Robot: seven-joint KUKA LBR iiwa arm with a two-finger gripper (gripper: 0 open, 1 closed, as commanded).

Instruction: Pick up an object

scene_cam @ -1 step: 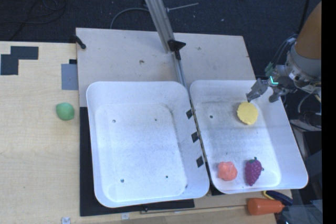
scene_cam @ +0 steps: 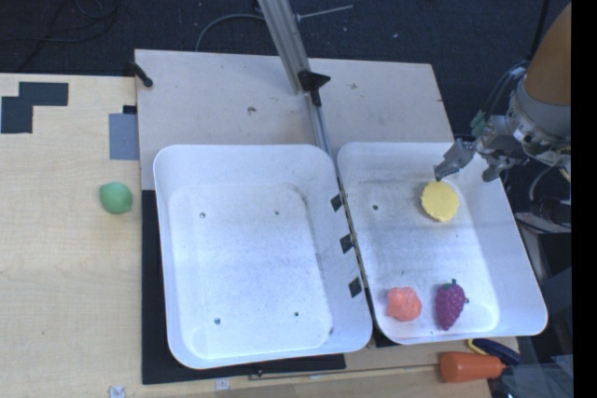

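The right bin holds a yellow round object near its upper right, an orange-red round object and a purple grape bunch at its front. My gripper hangs over the bin's far right corner, just above and to the right of the yellow object. Its two fingers are spread apart with nothing between them. One fingertip points down-left toward the yellow object, and I cannot tell whether it touches it.
The left bin lies beside the right one, with a metal divider between them. A green ball rests on the wooden bench at the left. An orange carrot-like object lies outside the right bin's front edge. An aluminium post slants behind the bins.
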